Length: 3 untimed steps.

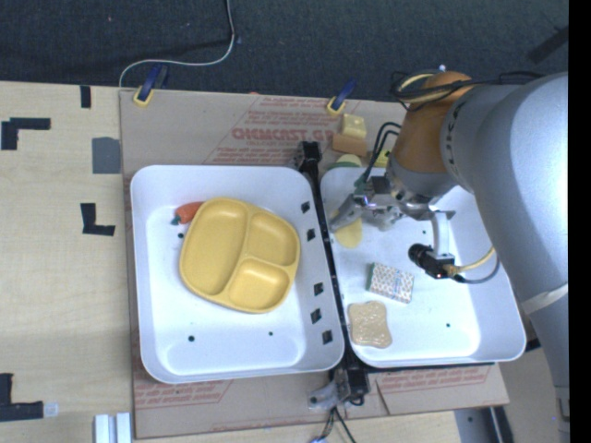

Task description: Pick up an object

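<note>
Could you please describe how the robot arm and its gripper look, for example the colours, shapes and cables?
The arm is thick, rounded and light grey, with a smooth casing. Above the wrist sits an orange band. The gripper is a small assembly of grey metal with dark parts. A yellowish cable loops beside it to a black connector, and thin dark wires run near the orange band.

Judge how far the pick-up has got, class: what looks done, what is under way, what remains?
Done: the arm has reached into the right bin. Under way: the gripper sits low by a pale yellow object; a grasp cannot be seen. Left: lifting something; the patterned block and tan piece lie untouched.
</note>
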Motion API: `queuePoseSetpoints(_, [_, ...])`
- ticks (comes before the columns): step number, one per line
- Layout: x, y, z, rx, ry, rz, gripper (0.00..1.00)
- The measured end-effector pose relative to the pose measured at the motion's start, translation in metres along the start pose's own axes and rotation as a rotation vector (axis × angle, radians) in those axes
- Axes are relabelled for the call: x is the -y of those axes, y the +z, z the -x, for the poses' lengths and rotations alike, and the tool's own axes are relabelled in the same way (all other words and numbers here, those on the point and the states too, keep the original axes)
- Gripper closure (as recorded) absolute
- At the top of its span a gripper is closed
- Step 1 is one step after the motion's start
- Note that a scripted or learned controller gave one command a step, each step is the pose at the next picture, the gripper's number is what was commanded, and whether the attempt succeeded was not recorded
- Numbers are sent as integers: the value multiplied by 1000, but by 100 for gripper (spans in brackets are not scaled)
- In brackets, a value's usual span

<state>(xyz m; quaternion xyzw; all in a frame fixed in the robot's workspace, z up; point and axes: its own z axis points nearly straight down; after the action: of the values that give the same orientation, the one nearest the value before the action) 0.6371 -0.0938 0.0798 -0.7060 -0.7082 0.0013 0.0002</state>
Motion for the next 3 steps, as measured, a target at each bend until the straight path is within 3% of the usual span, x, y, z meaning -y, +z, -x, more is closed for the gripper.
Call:
queuePoseSetpoints(1, [-23, -4, 3, -2, 1, 3, 0])
queuePoseSetpoints(2, [-30, -5, 11, -2, 2, 1, 0])
queuePoseSetpoints(3, [-17, -5, 4, 0, 3, 1, 0])
